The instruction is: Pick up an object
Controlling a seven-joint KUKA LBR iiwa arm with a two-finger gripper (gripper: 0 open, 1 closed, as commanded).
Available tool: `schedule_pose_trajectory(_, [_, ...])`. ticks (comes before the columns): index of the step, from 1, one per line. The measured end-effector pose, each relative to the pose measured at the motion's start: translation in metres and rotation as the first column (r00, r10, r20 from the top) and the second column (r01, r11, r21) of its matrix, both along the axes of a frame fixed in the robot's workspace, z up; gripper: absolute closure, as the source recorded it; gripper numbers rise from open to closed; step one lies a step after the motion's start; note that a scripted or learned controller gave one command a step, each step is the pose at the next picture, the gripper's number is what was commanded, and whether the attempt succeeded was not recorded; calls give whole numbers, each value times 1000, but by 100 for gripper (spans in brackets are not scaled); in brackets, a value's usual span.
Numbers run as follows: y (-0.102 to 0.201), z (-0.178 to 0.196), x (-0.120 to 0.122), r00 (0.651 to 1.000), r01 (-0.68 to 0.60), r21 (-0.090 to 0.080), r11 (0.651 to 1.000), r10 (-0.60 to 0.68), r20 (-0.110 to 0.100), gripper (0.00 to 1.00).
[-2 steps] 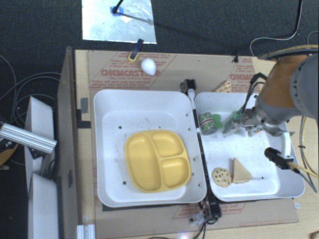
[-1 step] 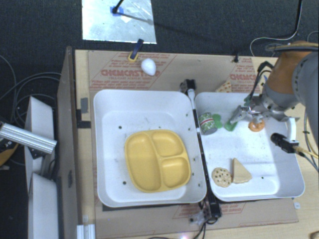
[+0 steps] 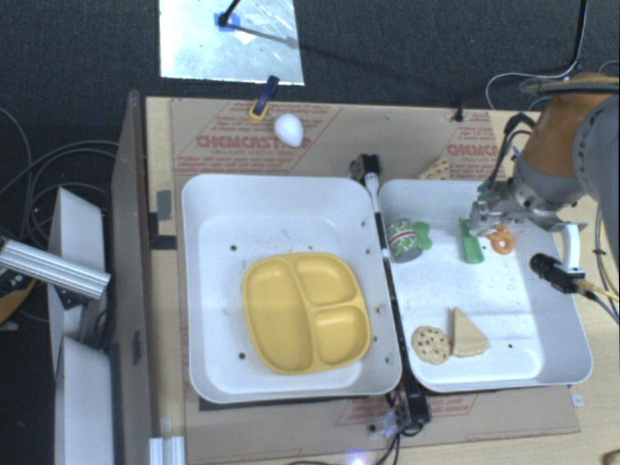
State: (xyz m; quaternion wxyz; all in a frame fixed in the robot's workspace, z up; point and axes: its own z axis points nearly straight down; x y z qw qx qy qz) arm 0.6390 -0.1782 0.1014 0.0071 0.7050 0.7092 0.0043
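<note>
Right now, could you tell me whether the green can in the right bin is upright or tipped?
Tipped: the green can lies on its side on the right bin floor.

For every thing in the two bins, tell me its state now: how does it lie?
Yellow tray: flat in left bin.
Green can: on its side.
Green piece: lying under pincer.
Orange ring: flat.
Cookie: flat.
Sandwich wedge: flat, touching cookie.

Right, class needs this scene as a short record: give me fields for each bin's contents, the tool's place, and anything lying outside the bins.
left bin: yellow tray
right bin: can, green piece, orange ring, cookie, wedge
tool: over right bin's far side, by green piece and ring
outside bins: white egg on cardboard behind left bin
</note>
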Motion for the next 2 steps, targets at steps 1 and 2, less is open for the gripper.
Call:
schedule_pose_trajectory(1, [-28, 70, -27, 1000, 7, 0, 1000, -7, -9, 100])
schedule_pose_trajectory(2, [-26, 65, -27, 1000, 4, 2, 1000, -4, -13, 0])
